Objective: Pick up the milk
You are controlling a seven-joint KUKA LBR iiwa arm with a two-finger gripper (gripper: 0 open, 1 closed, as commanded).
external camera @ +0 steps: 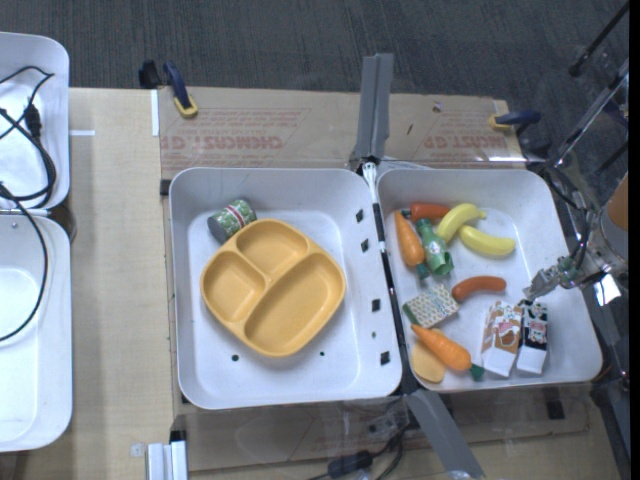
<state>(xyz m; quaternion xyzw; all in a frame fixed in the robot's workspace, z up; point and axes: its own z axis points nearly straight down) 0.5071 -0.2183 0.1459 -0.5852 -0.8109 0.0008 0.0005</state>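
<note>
Reaching in from the right, the gripper (545, 280) hangs over the right bin (548, 196), just above the milk carton (535, 338); whether it is released or clenched cannot be told from this angle, and nothing shows in its grasp. That milk carton lies near the bin's front right corner, touching a second, orange-printed carton (503, 339) on its left. Around them lie two bananas (474, 229), a sausage (478, 287), two carrots (408, 239), a green bottle (434, 249), and a cracker box (430, 308). Over in the left bin (190, 298) rests a yellow divided plate (272, 286), with a small green can (231, 218) beside its far left edge.
</note>
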